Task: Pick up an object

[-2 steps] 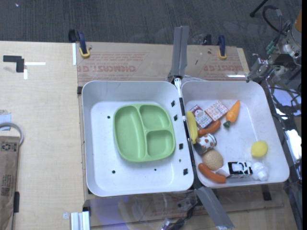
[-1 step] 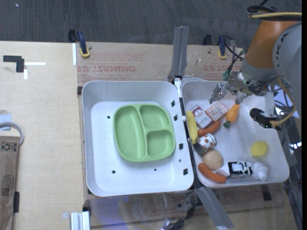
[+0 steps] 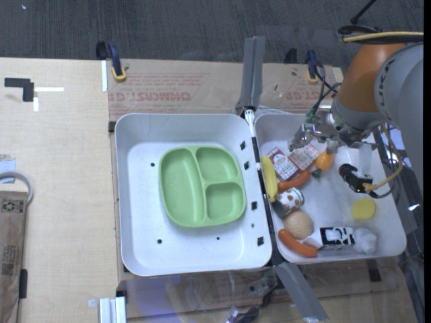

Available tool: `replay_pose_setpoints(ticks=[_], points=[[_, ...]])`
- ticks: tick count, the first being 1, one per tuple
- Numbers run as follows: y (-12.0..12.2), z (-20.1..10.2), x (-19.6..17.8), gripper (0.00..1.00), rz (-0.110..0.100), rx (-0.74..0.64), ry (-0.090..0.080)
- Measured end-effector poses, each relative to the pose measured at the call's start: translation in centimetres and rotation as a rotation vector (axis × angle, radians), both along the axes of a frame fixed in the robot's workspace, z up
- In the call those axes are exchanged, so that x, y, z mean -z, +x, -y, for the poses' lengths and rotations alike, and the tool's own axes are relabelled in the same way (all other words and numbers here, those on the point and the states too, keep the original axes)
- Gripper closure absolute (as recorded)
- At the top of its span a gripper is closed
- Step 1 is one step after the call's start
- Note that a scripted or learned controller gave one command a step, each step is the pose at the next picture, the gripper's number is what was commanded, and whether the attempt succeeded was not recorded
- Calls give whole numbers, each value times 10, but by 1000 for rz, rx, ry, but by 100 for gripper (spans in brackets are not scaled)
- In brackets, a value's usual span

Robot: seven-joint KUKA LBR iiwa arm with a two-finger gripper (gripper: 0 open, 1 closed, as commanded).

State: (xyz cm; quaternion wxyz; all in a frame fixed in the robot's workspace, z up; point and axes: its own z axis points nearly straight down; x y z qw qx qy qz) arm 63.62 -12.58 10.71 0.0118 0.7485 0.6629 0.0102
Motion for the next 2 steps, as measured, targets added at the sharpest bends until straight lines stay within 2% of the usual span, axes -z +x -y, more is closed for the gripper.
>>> replay_pose_setpoints(ticks=[1,2], points=[[-21,53,9,0,-20,96,1],[-20,52,-2,100,-16,95,4]])
